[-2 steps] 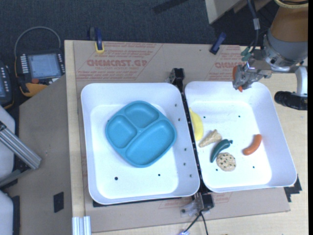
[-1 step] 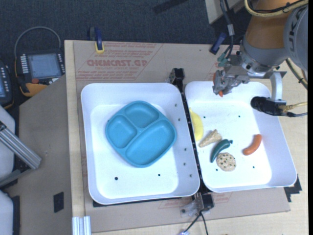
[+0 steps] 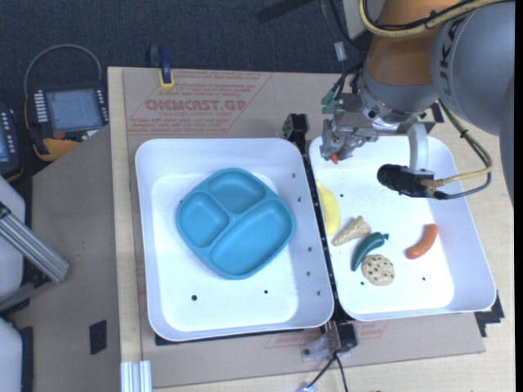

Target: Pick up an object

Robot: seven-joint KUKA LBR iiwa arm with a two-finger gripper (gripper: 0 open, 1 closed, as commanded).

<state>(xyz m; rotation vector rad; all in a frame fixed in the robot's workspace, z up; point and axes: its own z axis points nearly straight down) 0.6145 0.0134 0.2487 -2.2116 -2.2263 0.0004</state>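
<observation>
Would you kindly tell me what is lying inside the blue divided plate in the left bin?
The blue divided plate has three compartments, all bare, with nothing lying inside. The left bin floor beneath it is covered from view.

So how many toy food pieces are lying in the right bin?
5: a yellow piece by the divider, a tan wedge, a green pepper, a cookie, a sausage. The arm may hide more.

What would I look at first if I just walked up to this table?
Probably the big blue plate with three sections, sitting in the middle of the left bin. Next, the grey and orange robot arm reaching in from the top right, with its gripper above the far end of the right bin. Little toy foods lie there too: a sausage, a cookie and a green pepper.
</observation>
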